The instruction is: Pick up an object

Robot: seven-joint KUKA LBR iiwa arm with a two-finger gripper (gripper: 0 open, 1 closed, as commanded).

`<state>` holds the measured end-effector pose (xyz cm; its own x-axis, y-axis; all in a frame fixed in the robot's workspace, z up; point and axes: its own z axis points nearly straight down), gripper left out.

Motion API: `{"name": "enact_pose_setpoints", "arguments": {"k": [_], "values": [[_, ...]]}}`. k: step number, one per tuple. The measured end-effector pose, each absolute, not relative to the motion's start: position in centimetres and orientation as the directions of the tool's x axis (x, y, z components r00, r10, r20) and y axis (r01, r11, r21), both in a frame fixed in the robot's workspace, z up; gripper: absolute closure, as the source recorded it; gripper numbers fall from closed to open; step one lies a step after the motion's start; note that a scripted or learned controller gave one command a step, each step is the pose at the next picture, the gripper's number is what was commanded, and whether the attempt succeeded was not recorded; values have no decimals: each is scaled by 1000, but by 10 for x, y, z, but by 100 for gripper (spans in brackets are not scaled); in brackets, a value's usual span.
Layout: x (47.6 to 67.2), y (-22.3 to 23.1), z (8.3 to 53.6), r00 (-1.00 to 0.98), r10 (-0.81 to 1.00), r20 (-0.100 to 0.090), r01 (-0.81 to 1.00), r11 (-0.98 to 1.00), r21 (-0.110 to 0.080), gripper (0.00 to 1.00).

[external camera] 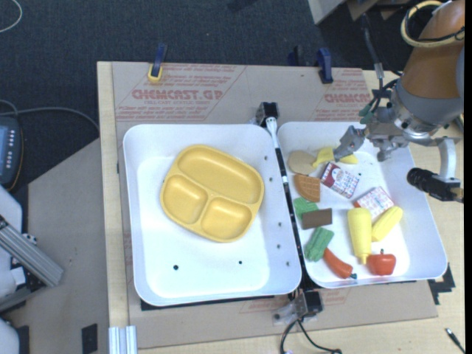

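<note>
In the camera view, the bench carries two shallow white bins side by side on a brown cardboard sheet (pixel 221 87) with red print. The left white bin (pixel 147 264) holds a yellow plastic plate with three compartments (pixel 212 192), which lies a little tilted in the middle of the bin.

The right white bin (pixel 420 234) holds a group of small toy food pieces. Near its far left side there is a beige round piece (pixel 300 161), and just beside it a small yellow piece (pixel 324 155). A red and white small packet (pixel 340 179) lies near the middle, and a second pink and white packet (pixel 374 198) is to its right. An orange-brown wedge (pixel 307 189), a dark brown block (pixel 317 217) and a green piece (pixel 318 243) follow along the left side. A yellow bottle-shaped toy (pixel 360 231) lies beside a yellow corn-like toy (pixel 388 222). At the near edge are an orange carrot-like piece (pixel 338 263) and a red tomato toy (pixel 381 263).

The grey arm with the orange band (pixel 435 57) reaches in from the right. Its gripper (pixel 366 147) hangs over the far part of the right bin, the fingers spread apart, one tip near the small yellow piece, with nothing between them.
</note>
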<state>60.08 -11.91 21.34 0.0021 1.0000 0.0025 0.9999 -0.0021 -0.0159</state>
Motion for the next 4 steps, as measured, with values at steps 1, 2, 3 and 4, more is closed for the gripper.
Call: {"name": "enact_pose_setpoints", "arguments": {"k": [1,2,3,4], "values": [[604,-119,222,0,1000,1,1000,0,-1,0],[596,-114,176,0,1000,2,1000,0,-6,0],[601,-120,129,1,1000,1,1000,-1,-6,0],[604,-119,90,0,1000,2,1000,0,3,0]]}}
